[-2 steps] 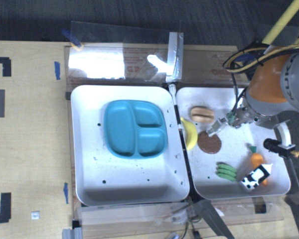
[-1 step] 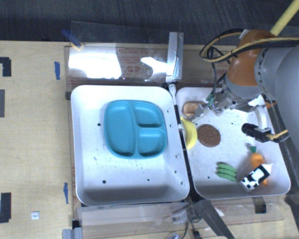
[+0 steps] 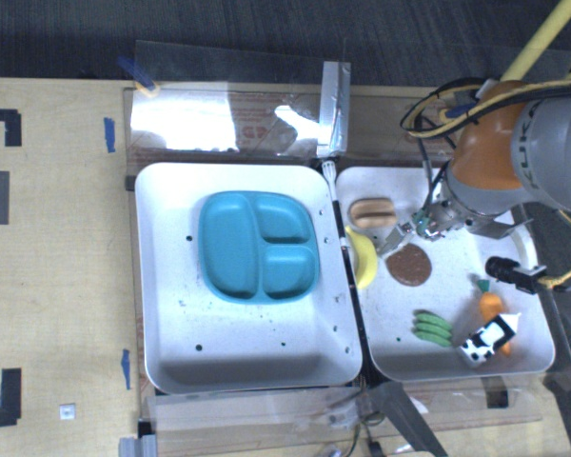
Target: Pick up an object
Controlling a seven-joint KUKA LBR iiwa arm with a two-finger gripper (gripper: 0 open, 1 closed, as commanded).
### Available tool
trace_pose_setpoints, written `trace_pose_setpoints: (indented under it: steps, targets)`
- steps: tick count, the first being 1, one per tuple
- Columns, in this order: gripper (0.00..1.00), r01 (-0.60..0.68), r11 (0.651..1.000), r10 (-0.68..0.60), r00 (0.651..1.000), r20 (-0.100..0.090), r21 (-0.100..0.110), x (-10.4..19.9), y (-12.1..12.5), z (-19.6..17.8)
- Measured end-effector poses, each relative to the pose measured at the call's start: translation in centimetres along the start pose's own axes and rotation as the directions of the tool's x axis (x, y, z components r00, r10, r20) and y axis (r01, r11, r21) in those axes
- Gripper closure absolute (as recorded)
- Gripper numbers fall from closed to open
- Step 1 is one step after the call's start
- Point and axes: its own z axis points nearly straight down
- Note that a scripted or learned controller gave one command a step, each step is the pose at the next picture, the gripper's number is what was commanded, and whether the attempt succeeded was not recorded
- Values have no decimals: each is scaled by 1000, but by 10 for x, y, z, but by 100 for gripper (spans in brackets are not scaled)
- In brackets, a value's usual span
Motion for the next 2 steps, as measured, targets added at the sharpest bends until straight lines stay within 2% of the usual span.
trace_pose_setpoints:
  steps: [1, 2]
  targets:
    - [0, 187, 982, -187, 982, 2, -1, 10, -11, -1]
    - [0, -222, 975, 222, 975, 1, -1, -11, -34, 0]
